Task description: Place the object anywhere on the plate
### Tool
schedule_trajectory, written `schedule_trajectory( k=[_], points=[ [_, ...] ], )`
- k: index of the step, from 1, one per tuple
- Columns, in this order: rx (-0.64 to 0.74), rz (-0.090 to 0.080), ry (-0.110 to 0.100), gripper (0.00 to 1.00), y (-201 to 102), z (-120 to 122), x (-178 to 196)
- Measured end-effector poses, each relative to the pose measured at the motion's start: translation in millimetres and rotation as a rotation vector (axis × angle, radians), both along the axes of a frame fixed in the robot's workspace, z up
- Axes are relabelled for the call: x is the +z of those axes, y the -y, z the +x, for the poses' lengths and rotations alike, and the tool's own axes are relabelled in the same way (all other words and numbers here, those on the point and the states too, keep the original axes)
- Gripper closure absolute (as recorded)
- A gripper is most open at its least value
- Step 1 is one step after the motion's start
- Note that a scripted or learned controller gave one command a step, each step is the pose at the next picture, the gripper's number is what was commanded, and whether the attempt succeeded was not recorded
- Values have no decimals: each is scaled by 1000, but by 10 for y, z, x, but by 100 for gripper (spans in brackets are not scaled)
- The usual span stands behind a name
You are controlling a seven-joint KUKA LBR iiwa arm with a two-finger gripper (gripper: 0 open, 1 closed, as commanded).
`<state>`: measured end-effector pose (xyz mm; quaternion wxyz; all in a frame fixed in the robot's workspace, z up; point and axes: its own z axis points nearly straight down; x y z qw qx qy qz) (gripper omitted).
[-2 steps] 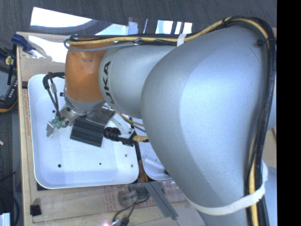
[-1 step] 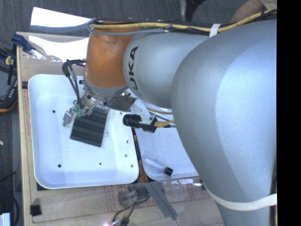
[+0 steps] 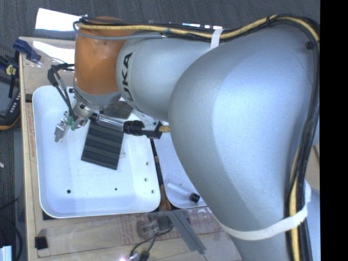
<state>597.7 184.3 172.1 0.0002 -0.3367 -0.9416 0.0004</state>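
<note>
Judging from where I stand, the step in hand is getting hold of the object. Doing it well means coming straight down over it, closing across its slim width and lifting clear of the bin wall before carrying.

The end effector [image 3: 81, 116] hangs low over the left bin [image 3: 43, 162], under the orange band. The arm hides it, so I cannot tell whether it is wide or narrow. A dark ribbed slab [image 3: 102, 143] sits just beside it; whether that is loose or part of the tool I cannot tell.

The likeliest object is a small pale item [image 3: 182, 192] with a dark end. It lies on its side in the right bin [image 3: 173, 203] near the front corner, and it looks light and apt to roll.
</note>
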Motion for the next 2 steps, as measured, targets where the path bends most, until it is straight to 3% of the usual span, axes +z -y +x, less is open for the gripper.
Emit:
schedule_trajectory(
  k=[1, 2],
  points=[
    [-112, -13, -8, 0, -179, -558, -832],
    [-109, -9, -8, 100, -198, -554, -731]
  ],
)
